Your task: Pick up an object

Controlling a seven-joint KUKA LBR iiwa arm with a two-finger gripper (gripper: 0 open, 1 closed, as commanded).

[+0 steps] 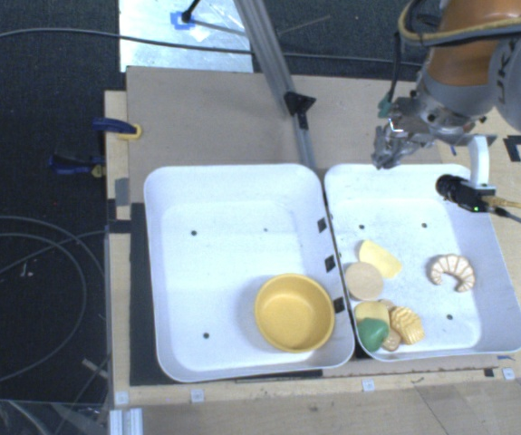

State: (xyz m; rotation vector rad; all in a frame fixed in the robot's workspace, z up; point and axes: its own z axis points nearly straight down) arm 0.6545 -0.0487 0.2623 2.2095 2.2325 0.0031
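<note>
The croissant lies in the right bin, toward its right wall and apart from the other pieces; the slice, pale yellow, rests near the bin's left wall, touching the tan disc just in front of it; nearer the front edge sit a yellow lump, a green piece against it, and a ridged shell just beside both; the gripper hangs over the bin's far left corner, well apart from every piece, and it cannot be told whether it is released or clenched; the arm reaches in from the upper right; the left bin holds a yellow bowl, upright near its front right corner; both bins sit on the bench; a grey pole slants down to the bins' shared far edge.
</note>
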